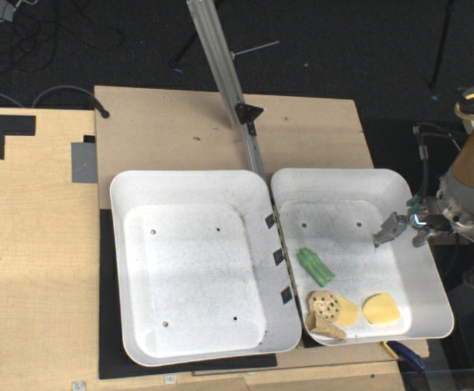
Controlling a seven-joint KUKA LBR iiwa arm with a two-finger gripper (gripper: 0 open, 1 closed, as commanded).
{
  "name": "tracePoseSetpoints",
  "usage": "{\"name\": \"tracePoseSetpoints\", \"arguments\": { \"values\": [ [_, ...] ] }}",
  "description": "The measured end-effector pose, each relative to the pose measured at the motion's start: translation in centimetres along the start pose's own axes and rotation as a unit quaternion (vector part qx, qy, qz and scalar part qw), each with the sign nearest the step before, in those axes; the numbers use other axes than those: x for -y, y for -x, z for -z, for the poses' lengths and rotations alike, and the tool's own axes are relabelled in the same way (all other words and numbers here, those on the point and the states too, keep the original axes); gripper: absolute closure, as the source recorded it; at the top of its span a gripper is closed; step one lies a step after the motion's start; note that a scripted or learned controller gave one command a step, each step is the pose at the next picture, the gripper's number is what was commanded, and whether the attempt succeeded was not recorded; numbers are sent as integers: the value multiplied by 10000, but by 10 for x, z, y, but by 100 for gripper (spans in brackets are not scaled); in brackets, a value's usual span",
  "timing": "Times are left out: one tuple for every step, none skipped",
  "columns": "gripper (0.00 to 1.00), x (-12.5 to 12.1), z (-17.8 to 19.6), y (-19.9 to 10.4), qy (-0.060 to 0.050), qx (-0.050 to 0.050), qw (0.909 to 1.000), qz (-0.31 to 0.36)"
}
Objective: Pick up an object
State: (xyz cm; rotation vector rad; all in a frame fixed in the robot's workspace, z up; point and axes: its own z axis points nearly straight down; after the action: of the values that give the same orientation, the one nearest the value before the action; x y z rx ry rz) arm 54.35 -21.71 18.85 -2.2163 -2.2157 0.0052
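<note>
Green object (315, 266) near right bin (335, 187) left wall; end effector (396, 228) grip state unclear.

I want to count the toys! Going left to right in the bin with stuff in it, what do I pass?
Green piece → spotted cookie → yellow round → gripper, up at the bin's right edge.

Measured from the right bin (347, 184), I see a green oblong piece (315, 266) lying flat and slantwise near its left wall, about midway down. In that bin's near left corner a speckled tan cookie-like piece (325, 308) touches a pale yellow disc (345, 312). A second yellow lump (380, 309) lies on the bin's floor just right of those, apart from them.
</note>
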Motion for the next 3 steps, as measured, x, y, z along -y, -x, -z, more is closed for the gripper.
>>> {"name": "tracePoseSetpoints", "arguments": {
  "values": [
    [0,-1,3,0,24,7,10000,3],
    [0,4,-61,-2,-6,-3,10000,0],
    [0,3,-97,-2,36,15,10000,-4]
  ]
}}
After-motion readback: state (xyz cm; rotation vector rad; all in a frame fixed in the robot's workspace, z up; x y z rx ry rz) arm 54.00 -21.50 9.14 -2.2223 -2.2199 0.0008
